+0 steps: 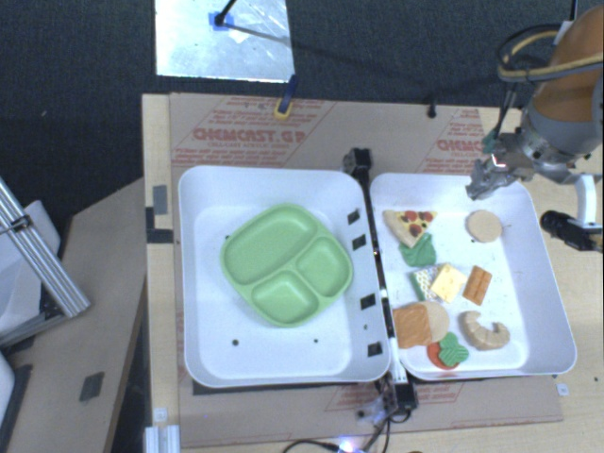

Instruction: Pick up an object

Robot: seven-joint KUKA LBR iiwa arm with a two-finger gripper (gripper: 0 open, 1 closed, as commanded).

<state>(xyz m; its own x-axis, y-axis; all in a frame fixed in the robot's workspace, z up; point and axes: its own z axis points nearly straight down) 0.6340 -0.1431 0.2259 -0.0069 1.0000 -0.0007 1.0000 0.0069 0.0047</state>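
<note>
The right bin (543, 281) holds several toy foods: a pizza slice (410, 223), a round tan cookie (484, 226), a yellow cheese block (447, 282), a brown wafer (478, 285), an orange-and-tan bread slice (421, 323), a croissant-like piece (484, 331), and green leafy pieces (421, 252) (453, 351). My gripper (481, 183) hangs above the bin's far edge, just up and left of the cookie, with nothing seen between its fingers.
The left bin (203, 347) holds a green three-compartment plate (287, 263). A black divider with clips (370, 253) runs between the bins. A shiny metal sheet (225, 26) lies beyond the bench. An aluminium frame (33, 262) stands at far left.
</note>
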